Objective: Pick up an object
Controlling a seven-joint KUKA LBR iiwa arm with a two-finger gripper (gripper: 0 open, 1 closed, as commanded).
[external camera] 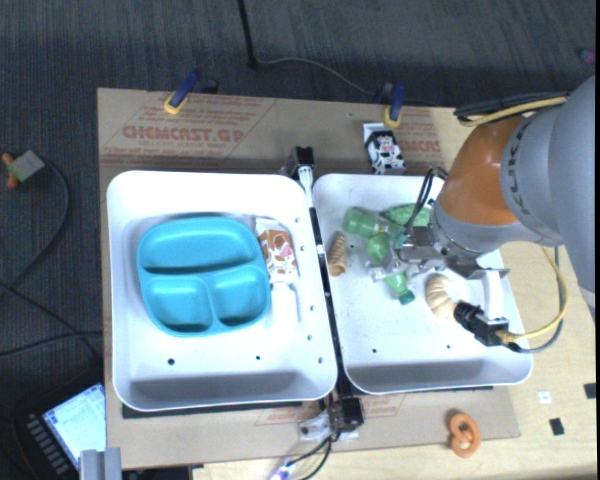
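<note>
Two shallow white bins are seen side by side on a brown surface [230,133]. In the left bin [130,368] a blue divided tray [202,273] is laid, taking up much of the floor; it is split into one long compartment toward the far side and two smaller ones toward the near side. Just beside the tray's right edge, against the bin's right wall, a small orange-and-white packet [277,252] is found.

The right bin [420,373] is occupied in its far half by a cluster of objects. A tan, shell-like piece [337,253] is placed near the left wall. To its right, several green translucent objects [365,226] are grouped closely, some touching one another. A rounded beige object [439,291] is seen just beside them, toward the near right.

The grey arm with its orange band [480,183] is extended in from the right over this bin, and the claw [412,250] is lowered among the green objects. How far the claw is parted cannot be told, nor whether anything is gripped by it.

Outside the bins, a small orange ring [464,432] is lying on the surface near its front edge.
</note>
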